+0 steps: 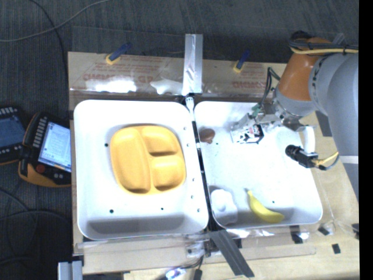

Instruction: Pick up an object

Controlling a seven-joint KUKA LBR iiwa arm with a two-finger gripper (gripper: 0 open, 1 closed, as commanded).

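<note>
Nearest the camera, a white cup (222,201) and a banana (263,209) lie in the right bin (303,174). Leftward, a yellow tray (147,158) fills the left bin (93,156). A brown ball (206,135) sits far-left in the right bin. The gripper (250,128) is poised low at the far side; its opening cannot be told. Selecting and descending is judged to be next.

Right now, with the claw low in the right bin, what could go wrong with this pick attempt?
1. The claw sits near the right bin's far wall, over a small black-and-white item; a flat thing like that may slip out.
2. The brown object lies close beside it and could get nudged.
3. The banana and white cup lie at the near wall, far from the claw, so this try likely won't reach them.
</note>
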